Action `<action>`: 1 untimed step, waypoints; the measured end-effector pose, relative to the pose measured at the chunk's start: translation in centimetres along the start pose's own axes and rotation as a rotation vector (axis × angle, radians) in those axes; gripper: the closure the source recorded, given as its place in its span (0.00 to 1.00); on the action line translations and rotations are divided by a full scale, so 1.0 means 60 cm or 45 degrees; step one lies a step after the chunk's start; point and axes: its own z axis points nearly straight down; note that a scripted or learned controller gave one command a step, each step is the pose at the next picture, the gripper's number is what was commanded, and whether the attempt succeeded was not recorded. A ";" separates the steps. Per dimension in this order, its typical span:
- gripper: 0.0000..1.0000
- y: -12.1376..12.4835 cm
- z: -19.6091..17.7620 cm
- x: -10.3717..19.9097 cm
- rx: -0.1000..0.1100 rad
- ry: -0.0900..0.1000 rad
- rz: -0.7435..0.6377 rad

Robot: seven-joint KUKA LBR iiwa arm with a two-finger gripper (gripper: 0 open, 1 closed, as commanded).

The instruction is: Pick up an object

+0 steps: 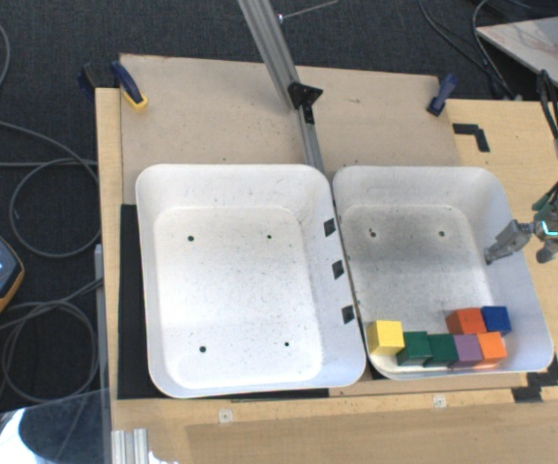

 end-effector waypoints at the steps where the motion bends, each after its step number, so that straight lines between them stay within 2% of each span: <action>1: 0.00 0.001 -0.004 0.001 -0.005 -0.001 -0.002</action>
